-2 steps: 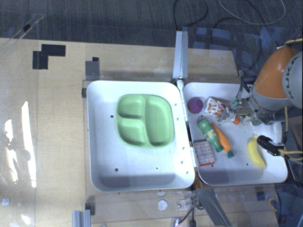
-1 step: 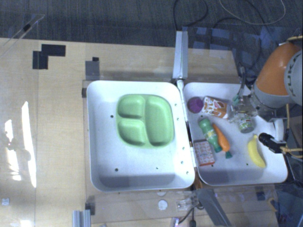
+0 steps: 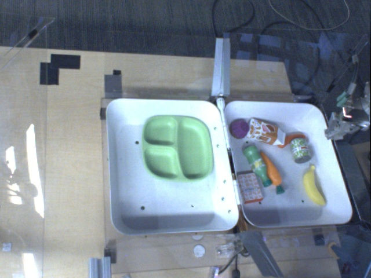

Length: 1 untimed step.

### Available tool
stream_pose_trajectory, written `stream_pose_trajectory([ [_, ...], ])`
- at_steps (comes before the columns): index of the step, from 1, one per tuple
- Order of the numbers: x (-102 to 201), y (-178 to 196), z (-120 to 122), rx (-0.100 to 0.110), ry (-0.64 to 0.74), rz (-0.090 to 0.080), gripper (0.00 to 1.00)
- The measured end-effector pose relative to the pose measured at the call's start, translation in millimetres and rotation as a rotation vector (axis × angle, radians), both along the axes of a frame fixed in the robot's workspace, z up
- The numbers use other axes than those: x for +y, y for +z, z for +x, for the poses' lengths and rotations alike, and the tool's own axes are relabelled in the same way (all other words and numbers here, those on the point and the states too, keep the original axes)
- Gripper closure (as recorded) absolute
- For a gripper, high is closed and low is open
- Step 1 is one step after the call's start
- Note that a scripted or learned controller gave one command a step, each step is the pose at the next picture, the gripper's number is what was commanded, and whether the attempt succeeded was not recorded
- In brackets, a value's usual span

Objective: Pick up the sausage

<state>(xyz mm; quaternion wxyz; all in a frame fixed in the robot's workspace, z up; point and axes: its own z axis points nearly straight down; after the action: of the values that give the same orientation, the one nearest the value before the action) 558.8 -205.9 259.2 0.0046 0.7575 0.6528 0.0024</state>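
The reddish-brown curved sausage (image 3: pixel 290 139) lies in the right white bin (image 3: pixel 333 213) (against a green can (image 3: pixel 300 149)), left of the grey gripper (image 3: pixel 348 120) at the bin's edge; its grip state cannot be told.

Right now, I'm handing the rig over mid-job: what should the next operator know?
Gripper: parked at the right edge of the view, just outside the right bin, holding nothing.
Sausage: lying in the right bin's far part, between the juice carton and the green can, seemingly touching both.
Done: nothing; the sausage is not yet picked.
Left: reach in, grasp the sausage, lift. The neighbours crowd it, so the approach looks tight.
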Motion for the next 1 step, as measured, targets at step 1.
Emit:
stream_pose_trajectory([
  [1, 13.0, -25.9, -41.9, 0.005, 0.122, 0.001, 1.0],
])
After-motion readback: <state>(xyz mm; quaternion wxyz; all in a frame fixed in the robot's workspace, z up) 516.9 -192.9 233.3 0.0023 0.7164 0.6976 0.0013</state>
